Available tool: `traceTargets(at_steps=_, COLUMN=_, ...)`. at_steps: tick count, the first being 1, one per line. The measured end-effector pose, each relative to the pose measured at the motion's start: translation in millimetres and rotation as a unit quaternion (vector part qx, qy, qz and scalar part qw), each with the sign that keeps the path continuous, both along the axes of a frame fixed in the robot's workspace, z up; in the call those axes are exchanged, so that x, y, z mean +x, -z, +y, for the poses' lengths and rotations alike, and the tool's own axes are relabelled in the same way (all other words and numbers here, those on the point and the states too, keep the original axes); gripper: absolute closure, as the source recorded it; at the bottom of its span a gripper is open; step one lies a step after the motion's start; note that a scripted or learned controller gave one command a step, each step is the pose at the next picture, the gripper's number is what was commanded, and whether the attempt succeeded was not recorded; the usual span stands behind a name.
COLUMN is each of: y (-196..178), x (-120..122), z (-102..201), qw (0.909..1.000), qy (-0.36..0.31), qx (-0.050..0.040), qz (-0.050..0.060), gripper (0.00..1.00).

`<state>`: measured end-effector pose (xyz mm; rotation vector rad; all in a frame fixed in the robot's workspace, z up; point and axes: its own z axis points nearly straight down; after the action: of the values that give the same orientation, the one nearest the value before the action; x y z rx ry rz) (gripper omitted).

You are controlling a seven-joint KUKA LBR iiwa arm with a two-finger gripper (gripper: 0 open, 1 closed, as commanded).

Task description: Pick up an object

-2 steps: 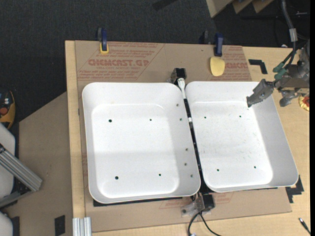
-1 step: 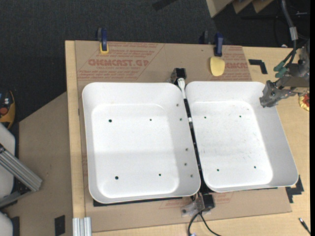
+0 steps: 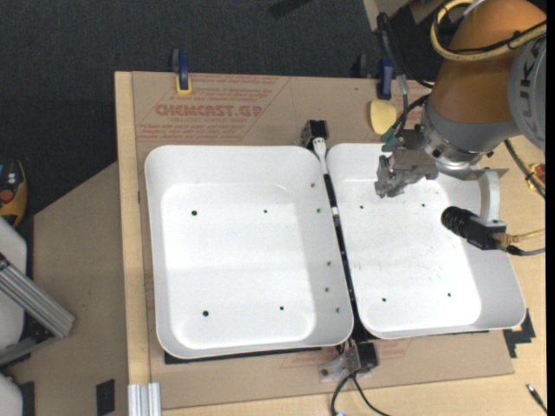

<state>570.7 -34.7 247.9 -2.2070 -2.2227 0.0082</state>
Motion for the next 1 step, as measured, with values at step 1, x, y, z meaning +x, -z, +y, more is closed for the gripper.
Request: traceTargets(at_steps=1, y=-119.0, x=-9.8, z=46.7, qw=0.9999, qy=0.000, qx=-0.0003, qz=-0.012, gripper=1.00)
